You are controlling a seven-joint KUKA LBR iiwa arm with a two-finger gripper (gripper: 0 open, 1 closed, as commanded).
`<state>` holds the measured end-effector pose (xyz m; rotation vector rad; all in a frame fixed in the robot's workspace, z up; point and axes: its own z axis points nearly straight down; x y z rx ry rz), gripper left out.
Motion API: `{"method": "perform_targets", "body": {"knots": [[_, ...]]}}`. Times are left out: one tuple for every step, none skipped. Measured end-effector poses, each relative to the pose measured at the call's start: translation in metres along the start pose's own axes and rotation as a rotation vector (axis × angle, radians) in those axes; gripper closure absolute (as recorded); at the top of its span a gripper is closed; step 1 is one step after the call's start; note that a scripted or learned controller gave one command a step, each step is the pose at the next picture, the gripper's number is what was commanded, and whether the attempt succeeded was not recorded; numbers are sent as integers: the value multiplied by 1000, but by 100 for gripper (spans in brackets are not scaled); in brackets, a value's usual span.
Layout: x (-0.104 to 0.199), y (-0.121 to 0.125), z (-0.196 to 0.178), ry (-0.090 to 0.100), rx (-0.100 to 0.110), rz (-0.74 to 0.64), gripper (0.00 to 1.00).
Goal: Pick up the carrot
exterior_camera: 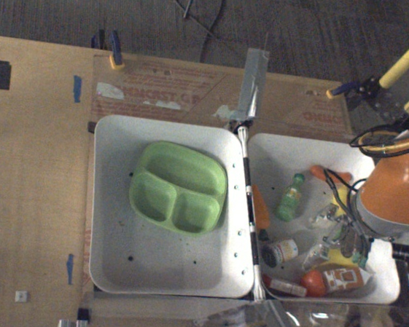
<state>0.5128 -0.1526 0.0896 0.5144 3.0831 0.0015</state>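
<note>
Wide wooden tabletop [34, 176] underneath it all, two white bins side by side on it. The left bin [106, 250] carries a green sectioned plate [180, 187], and the right bin [279, 149] is the crowded one. In from the right comes the arm [399, 192], orange band showing, leaning over the right bin's far side, and its hand [343, 237] hangs low among the clutter near a yellow piece; whether it's spread or closed, I cannot tell from up here. Now the carrot [260, 206]: a slim orange stick lying along the right bin's left wall, just beside the divider, well apart from the hand. Between them sit a green bottle [291, 197] and a small jar [281, 251], with a red tomato-like ball [313, 283] by the near wall. Looks like the approach step, nothing gripped as far as I can judge. Next move calls for a shift across to the left wall, lining up along the carrot's length, and a careful drop close to that wall.
</note>
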Motion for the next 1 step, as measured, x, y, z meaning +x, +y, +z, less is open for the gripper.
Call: {"method": "perform_targets", "body": {"knots": [[33, 2, -67, 9, 1, -181, 0]]}}
